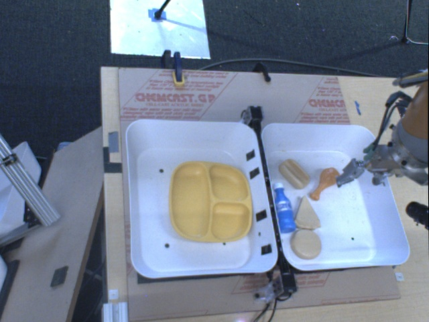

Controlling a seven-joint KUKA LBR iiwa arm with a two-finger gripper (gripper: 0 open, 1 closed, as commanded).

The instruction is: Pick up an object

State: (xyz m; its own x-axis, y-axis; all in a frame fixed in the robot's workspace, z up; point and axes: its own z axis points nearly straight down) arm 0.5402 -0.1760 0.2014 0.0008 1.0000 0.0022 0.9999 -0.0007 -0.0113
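Orange toy drumstick (324,180) lies just beside the claw (350,174), maybe its target; I cannot tell how the claw is set

Two white bins, the left (144,180) and the right (382,227), look like smooth moulded plastic with a faint sheen. A yellow divided tray (211,201) in the left bin has a matt plastic finish. In the right bin, a blue bottle (284,208) appears glossy plastic, while a tan roll (293,173), a pale wedge (307,215) and a round biscuit-coloured disc (305,244) look matt, like toy food. The bench (201,96) shows a printed paper-faced sheet over pale wood. The gripper (350,174) looks dull grey metal. The dark floor (53,45) reads as rough carpet.
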